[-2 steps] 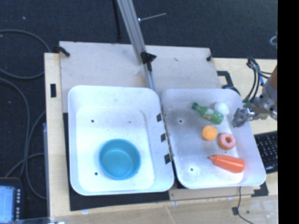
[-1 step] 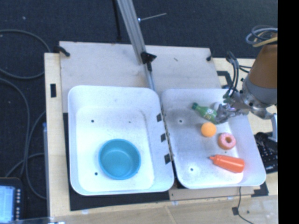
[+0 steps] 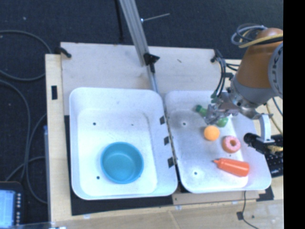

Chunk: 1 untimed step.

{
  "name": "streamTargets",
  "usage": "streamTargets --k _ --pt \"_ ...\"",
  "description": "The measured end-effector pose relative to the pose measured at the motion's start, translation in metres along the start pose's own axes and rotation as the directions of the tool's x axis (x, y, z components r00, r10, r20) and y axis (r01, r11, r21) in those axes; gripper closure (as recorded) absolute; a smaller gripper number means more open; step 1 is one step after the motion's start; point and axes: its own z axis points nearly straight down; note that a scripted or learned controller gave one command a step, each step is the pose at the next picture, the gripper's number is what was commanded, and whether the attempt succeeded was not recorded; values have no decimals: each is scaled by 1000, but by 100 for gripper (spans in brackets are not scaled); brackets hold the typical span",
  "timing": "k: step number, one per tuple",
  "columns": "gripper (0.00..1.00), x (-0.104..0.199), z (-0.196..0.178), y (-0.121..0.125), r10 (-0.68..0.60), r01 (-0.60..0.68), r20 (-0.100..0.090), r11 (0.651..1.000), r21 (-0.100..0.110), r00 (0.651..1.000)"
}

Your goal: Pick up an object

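Observation:
In the right bin [image 3: 190,175] lie an orange ball [image 3: 211,133], a pink ring-shaped doughnut [image 3: 231,144], an orange-red carrot-like piece [image 3: 232,166] and a green object [image 3: 212,114] near the far side. My gripper [image 3: 217,112] hangs low over the far part of the right bin, right at the green object, which it partly hides. The orange ball sits just in front of the gripper. A blue bowl [image 3: 122,162] rests in the near part of the left bin [image 3: 86,104].
A slanted metal pole [image 3: 136,30] rises from behind the bins, above the seam between them. The bare wooden bench [image 3: 105,61] stretches behind the bins. Cables run over the dark floor at left.

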Motion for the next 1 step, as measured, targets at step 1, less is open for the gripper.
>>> streamTargets --k 1 --pt "100 56 -6 11 -1 1 1 1000 -5 1000"
